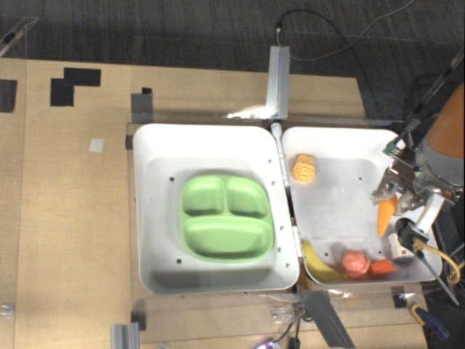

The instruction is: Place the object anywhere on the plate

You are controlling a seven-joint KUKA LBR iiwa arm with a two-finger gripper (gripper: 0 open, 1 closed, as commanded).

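The green three-compartment plate [225,218] lies in the middle of the left bin [156,195] with nothing on it. My gripper [388,198] is over the right side of the right bin [341,195]. An orange carrot [383,219] hangs point-down between its fingers, and the gripper is shut on the carrot's top end. The carrot is well to the right of the plate, across the wall between the bins.
A yellow corn piece [304,169] lies near the right bin's upper left. Along its front edge are a banana [320,265], a pink-red fruit [354,263] and an orange-red piece [382,268]. A cable [425,247] loops by the wrist.
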